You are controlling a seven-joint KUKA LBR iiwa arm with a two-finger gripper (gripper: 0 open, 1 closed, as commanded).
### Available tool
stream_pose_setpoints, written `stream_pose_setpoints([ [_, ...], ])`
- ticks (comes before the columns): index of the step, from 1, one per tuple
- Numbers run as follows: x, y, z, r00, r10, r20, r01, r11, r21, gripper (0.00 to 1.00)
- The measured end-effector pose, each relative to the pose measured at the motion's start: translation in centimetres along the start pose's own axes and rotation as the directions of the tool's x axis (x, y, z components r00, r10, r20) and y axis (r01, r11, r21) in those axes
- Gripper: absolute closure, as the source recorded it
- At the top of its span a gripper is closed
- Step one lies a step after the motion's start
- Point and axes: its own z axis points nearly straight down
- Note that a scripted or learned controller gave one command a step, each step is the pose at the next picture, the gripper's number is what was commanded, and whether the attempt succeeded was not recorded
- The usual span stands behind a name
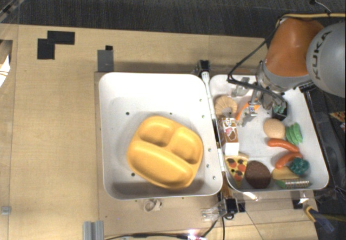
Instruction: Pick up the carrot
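Two shallow white bins with rounded corners sit side by side on a pale wood-grain bench (54, 141). The left bin (116, 104) is smooth, matte plastic and holds one large yellow object (165, 151), glossy and lobed, shaped like a puffed loaf with a cross-shaped crease on its top. The right bin (319, 171) holds a scatter of small toy foods. Along its left wall lie a tan, ridged shell-like piece (225, 105), a small printed packet (230, 130) and, at the near end, a flat pizza slice (236, 166) with dark dots. Beside the slice rests a dark brown, rounded lump (258, 174). Toward the middle, a smooth beige egg shape (274, 127) lies above a glossy orange-red sausage (282, 145). The carrot (283, 160), a short orange tapered form, lies just near of the sausage, with a green tuft (298, 166) at its right end; a leafy green piece (294, 134) lies to the right of the egg shape. The gripper (246, 110), metallic with an orange detail, hangs over the far part of the right bin, between the shell-like piece and the egg shape, well apart from the carrot; whether its fingers are parted cannot be told. Above it rises the arm (319, 55), with a smooth orange band and grey casing.
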Motion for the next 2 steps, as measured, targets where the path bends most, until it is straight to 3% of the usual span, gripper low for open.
stream_pose_setpoints([
  [1,2.5,1.3,1.3,0.986,0.168,-0.01,-0.168,0.986,0.005,0.0],
  [2,1.5,0.9,1.3,0.913,0.409,-0.007,-0.409,0.912,0.02,0.0],
])
